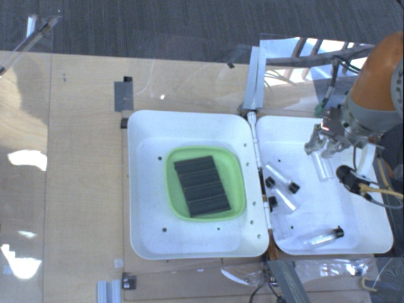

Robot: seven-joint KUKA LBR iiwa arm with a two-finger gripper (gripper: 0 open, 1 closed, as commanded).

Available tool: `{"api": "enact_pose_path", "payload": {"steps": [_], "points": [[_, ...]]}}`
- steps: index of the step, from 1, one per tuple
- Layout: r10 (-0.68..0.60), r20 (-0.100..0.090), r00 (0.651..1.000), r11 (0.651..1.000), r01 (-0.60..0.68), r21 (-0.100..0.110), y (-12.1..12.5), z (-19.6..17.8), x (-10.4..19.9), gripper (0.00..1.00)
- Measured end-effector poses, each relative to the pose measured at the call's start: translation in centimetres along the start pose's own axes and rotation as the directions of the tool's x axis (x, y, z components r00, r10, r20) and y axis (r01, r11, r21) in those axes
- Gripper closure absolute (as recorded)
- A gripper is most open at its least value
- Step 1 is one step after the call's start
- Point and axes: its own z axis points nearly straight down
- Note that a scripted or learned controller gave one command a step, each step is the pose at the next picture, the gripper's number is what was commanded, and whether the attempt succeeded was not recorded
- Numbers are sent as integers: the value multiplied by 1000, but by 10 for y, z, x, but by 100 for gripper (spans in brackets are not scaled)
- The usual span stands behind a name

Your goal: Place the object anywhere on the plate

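Note:
A green square plate point(237, 191) lies in the left bin point(145, 169), and a dark grey ridged block point(202, 186) rests on it. In the right bin point(379, 232) lie several clear tubes with black caps: two near the bin's left side point(282, 177) point(285, 201) and one near the front point(322, 237). My gripper point(325, 148) hovers over the back of the right bin. Another clear tube point(324, 168) sits right under its tip, and I cannot see whether it is held or resting on the bin floor.
A raised divider point(257, 169) separates the two bins. A metal bracket point(252, 84) stands behind them. Black and yellow cables point(360, 187) hang from the arm over the right bin's right side. Wooden bench top extends to the left.

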Motion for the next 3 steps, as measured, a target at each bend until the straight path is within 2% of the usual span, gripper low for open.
{"api": "enact_pose_path", "payload": {"steps": [1, 2, 3], "points": [[-130, -1, 992, 992, 130, 4, -59, 39, 18, 100], [-351, -2, 936, 936, 351, 1, -81, 25, 90, 100], [-351, -2, 936, 936, 351, 1, -81, 25, 90, 0]]}}
